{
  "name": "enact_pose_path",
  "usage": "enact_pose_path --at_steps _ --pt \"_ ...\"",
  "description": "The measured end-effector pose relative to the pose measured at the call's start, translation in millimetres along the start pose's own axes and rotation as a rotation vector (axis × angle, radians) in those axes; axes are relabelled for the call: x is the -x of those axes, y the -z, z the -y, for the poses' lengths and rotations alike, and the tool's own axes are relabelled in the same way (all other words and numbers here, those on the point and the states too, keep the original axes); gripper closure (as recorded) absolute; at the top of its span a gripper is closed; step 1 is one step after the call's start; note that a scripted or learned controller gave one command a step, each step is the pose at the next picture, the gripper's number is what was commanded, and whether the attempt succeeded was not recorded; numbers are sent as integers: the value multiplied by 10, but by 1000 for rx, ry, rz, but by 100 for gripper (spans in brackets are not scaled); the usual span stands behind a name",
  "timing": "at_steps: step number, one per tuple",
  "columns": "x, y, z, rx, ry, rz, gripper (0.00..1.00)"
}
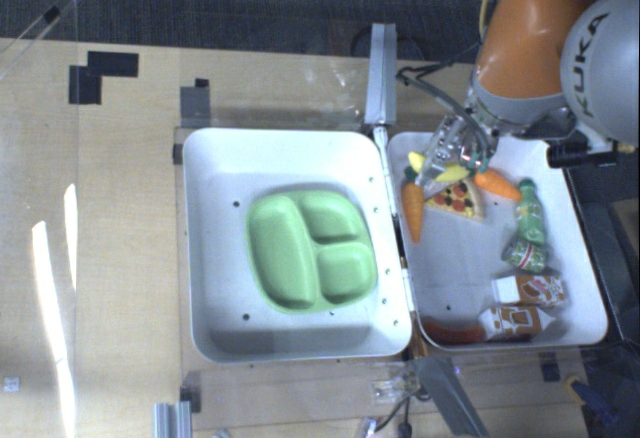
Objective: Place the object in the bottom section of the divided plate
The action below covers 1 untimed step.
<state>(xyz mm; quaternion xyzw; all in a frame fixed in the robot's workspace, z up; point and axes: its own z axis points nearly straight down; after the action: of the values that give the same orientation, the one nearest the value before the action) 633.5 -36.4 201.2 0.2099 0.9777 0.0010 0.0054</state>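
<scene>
Green divided plate [312, 248] lies flat in the left bin [215, 226].

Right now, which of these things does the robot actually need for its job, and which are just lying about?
Needed:
- gripper
- green divided plate, in the left bin
- yellow toy, under the gripper

Lying about, in the right bin:
- pizza slice
- two carrots
- green bottle
- small cartons

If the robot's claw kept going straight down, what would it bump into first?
Probably the yellow toy right under the gripper, next to the pizza slice in the right bin. Depth is hard to judge from above, so it may already be touching.
</scene>
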Motion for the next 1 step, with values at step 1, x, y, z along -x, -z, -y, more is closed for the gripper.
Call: enact_pose_path --at_steps 1 --pt "-148 -141 92 -1 -181 -3 100"
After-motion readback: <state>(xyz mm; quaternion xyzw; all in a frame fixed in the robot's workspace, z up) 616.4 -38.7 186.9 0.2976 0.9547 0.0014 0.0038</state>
